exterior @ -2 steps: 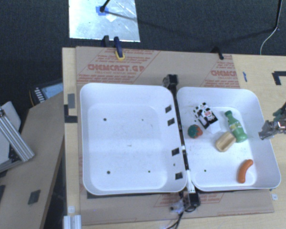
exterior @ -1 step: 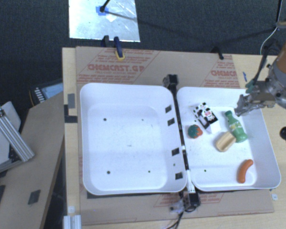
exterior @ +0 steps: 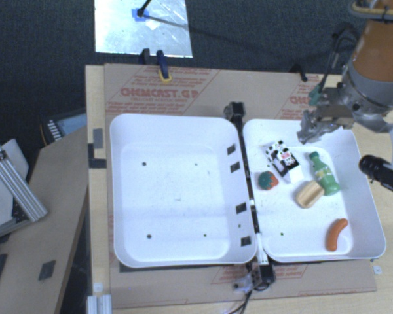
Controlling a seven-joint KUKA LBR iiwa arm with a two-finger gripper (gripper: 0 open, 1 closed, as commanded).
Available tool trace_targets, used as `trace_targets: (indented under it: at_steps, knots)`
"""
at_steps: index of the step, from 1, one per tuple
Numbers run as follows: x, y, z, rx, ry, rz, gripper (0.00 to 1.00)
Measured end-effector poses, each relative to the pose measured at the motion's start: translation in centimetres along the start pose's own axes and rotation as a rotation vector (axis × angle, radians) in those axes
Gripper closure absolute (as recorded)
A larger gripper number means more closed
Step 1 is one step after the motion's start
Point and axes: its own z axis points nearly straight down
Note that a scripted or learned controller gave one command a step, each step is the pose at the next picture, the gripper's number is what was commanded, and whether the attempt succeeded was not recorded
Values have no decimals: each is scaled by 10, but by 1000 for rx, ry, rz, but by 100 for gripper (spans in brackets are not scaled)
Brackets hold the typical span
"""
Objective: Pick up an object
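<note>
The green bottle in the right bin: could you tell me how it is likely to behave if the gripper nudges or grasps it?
The green bottle lies on its side, so its rounded body would probably roll when nudged. It looks like a small toy, likely light and stiff. It touches the tan bread-like piece, which may shift with it.

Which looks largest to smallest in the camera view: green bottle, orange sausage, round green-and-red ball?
1. green bottle
2. orange sausage, only slightly smaller than the bottle, so this order is unsure
3. round green-and-red ball, clearly smallest
</note>
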Motion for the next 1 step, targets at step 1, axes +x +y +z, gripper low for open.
trace_targets:
  at_steps: [1]
  knots:
    - [-130, -52, 39, 9, -8, 25, 100]
